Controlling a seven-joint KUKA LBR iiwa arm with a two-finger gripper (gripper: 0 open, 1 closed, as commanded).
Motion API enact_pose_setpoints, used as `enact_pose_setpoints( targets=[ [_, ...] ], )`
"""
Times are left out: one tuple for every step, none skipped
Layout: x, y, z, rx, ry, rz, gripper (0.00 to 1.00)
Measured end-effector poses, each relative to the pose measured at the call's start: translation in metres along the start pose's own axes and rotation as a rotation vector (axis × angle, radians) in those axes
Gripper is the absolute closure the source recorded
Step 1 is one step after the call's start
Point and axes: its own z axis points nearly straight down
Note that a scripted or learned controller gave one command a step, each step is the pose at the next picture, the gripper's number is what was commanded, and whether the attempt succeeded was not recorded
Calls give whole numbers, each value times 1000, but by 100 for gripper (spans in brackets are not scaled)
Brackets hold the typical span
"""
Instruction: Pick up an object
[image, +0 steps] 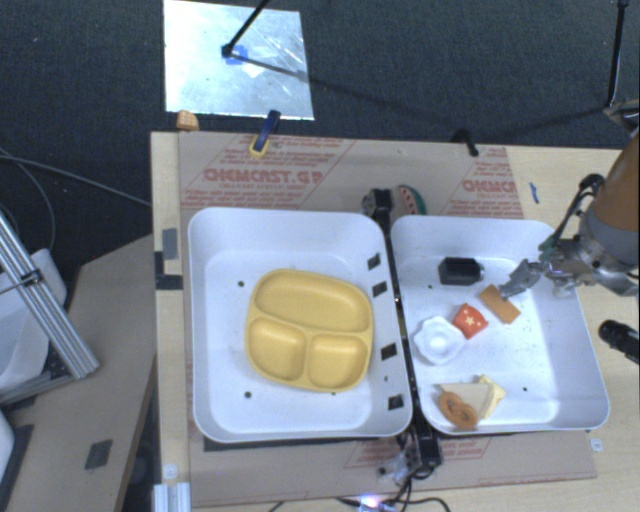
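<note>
Now my fingers (522, 274) hover, seemingly apart, just beside the brown block (499, 303) in the right bin (590, 385); next, lower and close.

Left of the gripper (522, 277), both white bins (215, 300) look smooth, slightly glossy plastic (the yellow tray (305, 328) too); beneath them, matt cardboard (300, 170).

A reflective sheet (238, 58) lies beyond the bench — near it a yellow-and-blue item (264, 134), perhaps a clip.
</note>
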Motion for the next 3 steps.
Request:
enact_pose_setpoints(
  targets=[
    [62, 27, 83, -7, 0, -11, 0],
    [-11, -63, 83, -16, -6, 2, 0],
    [-6, -62, 76, -13, -3, -4, 100]
  ],
)
